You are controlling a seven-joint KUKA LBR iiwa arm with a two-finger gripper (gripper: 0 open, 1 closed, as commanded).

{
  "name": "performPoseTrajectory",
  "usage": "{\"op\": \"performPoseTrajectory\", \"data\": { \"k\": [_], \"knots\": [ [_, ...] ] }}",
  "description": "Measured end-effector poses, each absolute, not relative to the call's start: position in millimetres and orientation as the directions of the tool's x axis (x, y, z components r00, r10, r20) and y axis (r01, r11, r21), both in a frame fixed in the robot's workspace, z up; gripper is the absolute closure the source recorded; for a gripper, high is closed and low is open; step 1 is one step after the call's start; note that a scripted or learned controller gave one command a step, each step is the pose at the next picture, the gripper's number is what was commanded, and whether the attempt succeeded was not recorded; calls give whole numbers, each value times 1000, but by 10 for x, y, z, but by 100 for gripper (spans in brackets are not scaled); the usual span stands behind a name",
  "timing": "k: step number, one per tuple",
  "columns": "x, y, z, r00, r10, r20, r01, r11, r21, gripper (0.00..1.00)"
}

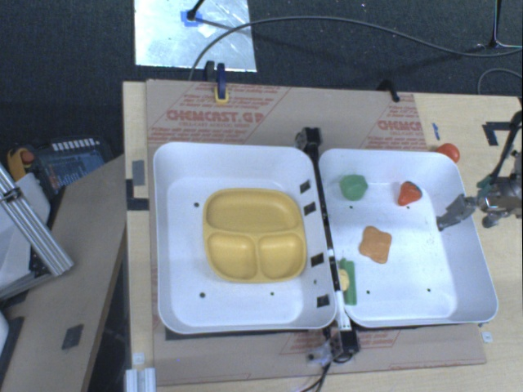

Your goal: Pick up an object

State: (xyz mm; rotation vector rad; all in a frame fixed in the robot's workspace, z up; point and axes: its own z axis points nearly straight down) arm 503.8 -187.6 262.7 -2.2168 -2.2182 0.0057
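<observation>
The right bin (425, 305) holds a green round piece (353, 187), a red-orange piece (409, 193) and a flat orange piece (376, 244). A green stick (349, 282) and a small yellow piece (343, 279) lie against that bin's left wall. My gripper (454, 212) reaches in over the bin's right rim, to the right of the red-orange piece and apart from it. Nothing shows in its grasp.
In the left bin (176, 300) lies a yellow divided plate (253, 233). Another red-orange item (447, 151) sits just outside the right bin's back right corner. Cables (327, 23) run across the dark floor behind the bench. Black clips line the seam between the bins.
</observation>
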Motion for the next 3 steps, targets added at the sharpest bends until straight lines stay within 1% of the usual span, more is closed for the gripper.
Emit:
{"op": "performPoseTrajectory", "data": {
  "k": [1,2,3],
  "knots": [
    [5057,-1873,2666,-3,1000,-1,1000,3,1,0],
    [5051,-1962,2092,0,1000,1,1000,0,-3,0],
    [5068,-1988,1668,-1,1000,0,1000,1,-2,0]
  ]
}}
